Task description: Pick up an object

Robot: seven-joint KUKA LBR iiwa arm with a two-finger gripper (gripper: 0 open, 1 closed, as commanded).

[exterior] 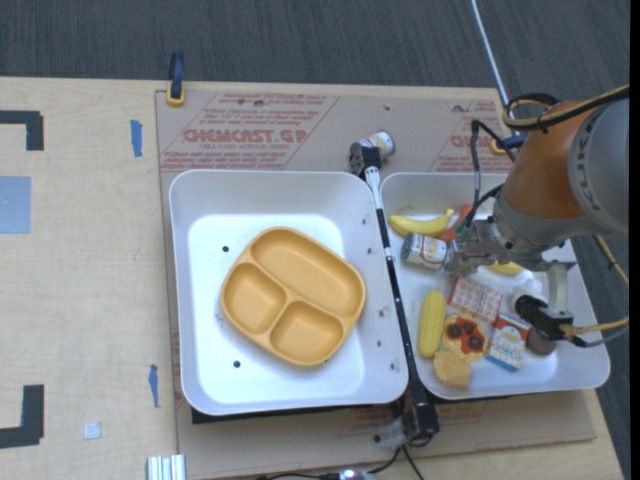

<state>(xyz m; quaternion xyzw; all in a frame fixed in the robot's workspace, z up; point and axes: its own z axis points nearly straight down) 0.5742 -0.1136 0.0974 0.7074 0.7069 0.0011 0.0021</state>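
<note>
Wooden worktop carries my hand, state indeterminable, over the small metal can: rigid, light, slippery; grip its sides.

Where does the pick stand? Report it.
Done: the gripper is down in the right bin, by the banana and small can. In hand: nothing visibly; its fingers are hidden. Left: grasp and lift. The yellow divided plate sits alone in the left bin.

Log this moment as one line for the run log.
arm over right bin | near banana, can | yellow tray in left bin
</note>
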